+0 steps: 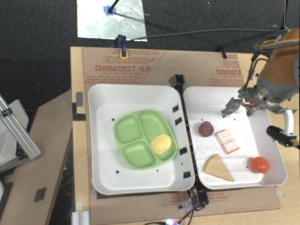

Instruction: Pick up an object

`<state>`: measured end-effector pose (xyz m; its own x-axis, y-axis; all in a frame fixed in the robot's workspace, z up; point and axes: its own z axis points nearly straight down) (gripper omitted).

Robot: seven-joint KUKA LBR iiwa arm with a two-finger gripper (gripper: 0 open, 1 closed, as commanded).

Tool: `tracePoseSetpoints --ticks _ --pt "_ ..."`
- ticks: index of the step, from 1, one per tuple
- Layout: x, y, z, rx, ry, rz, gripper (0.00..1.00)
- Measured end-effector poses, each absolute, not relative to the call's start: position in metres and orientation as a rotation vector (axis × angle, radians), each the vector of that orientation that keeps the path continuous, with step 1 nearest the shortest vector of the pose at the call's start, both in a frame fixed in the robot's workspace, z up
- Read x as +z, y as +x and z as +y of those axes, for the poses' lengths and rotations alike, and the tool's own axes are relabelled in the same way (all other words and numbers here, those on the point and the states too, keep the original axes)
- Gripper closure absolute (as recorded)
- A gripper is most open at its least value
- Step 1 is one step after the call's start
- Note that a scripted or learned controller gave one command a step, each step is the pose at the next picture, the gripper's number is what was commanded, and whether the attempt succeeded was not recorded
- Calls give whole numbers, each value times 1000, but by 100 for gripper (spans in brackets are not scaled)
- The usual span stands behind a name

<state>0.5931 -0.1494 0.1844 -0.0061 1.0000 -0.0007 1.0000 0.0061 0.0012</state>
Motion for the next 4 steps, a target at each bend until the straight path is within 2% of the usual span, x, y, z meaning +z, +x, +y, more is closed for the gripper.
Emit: tracePoseSetpoints --ticks 2,3,4 --pt "84 589 -154 2 2219 2222 0" --pt "95 589 -155 3 2217 2220 100" --pt "140 583 -156 3 2221 2219 100"
